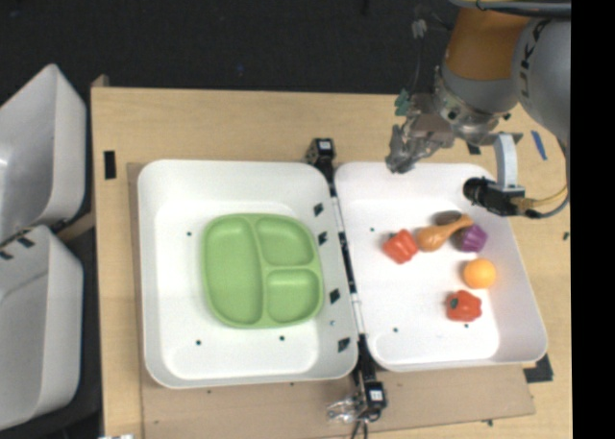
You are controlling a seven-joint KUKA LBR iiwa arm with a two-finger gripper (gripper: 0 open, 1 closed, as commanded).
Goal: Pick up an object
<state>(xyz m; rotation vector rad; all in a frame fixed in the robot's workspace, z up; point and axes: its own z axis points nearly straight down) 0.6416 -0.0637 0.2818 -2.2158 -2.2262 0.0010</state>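
Observation:
The right bin (423,331) holds several small toy foods: a red pepper (401,246), a tan pear-shaped piece (437,233), a purple piece (470,237), an orange ball (479,274) and a red tomato-like piece (463,305). My gripper (401,160) hangs over the bin's far left corner, well above and behind the red pepper. Nothing shows between its fingers, and it touches none of the toys.
A green divided plate (259,269) lies in the left bin (173,331). A black clamp (320,151) sits at the far end of the seam between the bins. White boxes (38,235) stand off the bench at left. A black cable fitting (490,195) overhangs the right bin's far edge.

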